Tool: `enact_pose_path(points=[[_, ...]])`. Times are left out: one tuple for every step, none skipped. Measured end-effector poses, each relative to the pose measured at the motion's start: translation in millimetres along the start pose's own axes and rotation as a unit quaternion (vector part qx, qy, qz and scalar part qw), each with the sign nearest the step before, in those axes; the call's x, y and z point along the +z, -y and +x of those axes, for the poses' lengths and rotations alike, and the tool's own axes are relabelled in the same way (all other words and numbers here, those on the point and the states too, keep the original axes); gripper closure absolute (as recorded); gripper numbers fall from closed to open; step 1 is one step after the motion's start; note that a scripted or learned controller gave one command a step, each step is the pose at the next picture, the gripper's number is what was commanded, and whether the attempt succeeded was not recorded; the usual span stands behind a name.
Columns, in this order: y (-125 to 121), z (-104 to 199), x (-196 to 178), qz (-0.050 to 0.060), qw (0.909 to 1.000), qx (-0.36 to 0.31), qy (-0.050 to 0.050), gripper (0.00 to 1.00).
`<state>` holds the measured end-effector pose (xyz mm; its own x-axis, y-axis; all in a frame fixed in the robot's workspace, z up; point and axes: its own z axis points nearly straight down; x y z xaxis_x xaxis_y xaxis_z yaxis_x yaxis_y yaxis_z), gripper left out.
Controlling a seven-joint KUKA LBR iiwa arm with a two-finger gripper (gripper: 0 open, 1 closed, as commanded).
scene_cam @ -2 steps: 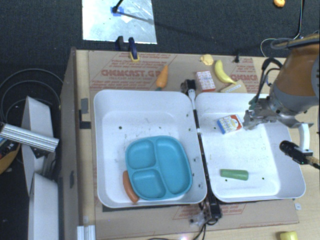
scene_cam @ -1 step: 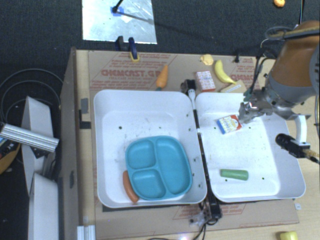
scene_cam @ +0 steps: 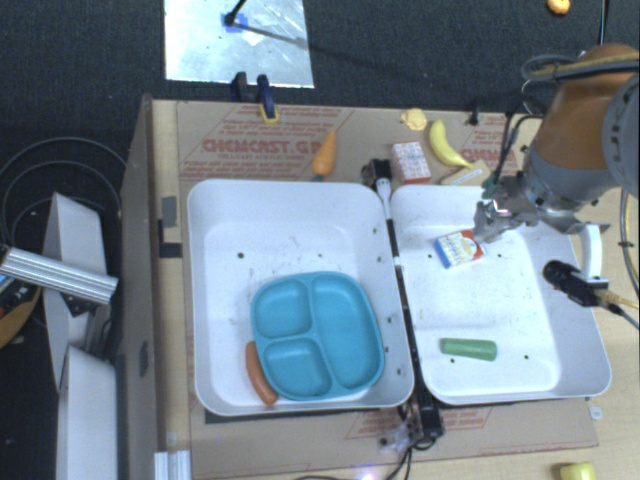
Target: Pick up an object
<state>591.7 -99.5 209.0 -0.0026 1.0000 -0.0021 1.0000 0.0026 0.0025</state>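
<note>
Dark carpet all around my bench, with the two white bins sitting on a cardboard sheet (scene_cam: 300,143). From my screen the gripper (scene_cam: 490,216) is down in the right bin (scene_cam: 575,368), hovering right at the upper right corner of a small blue, white and red carton (scene_cam: 458,249). Can't tell whether it's touching the carton, or whether it's clamped or loose. Further down that same bin I see a green cylinder (scene_cam: 469,348) lying flat. Over in the left bin (scene_cam: 215,268) there's a blue divided tray (scene_cam: 316,334) with an orange hot dog (scene_cam: 260,373) tucked against its left edge. Behind the bins: a banana (scene_cam: 446,146), a carrot (scene_cam: 324,154) and a small box (scene_cam: 411,161).
</note>
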Motion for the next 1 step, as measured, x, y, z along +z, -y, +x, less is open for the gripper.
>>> enact_pose_path(points=[[4.9, 10.3, 14.7, 0.001, 1.0000, -0.001, -0.001, 1.00]])
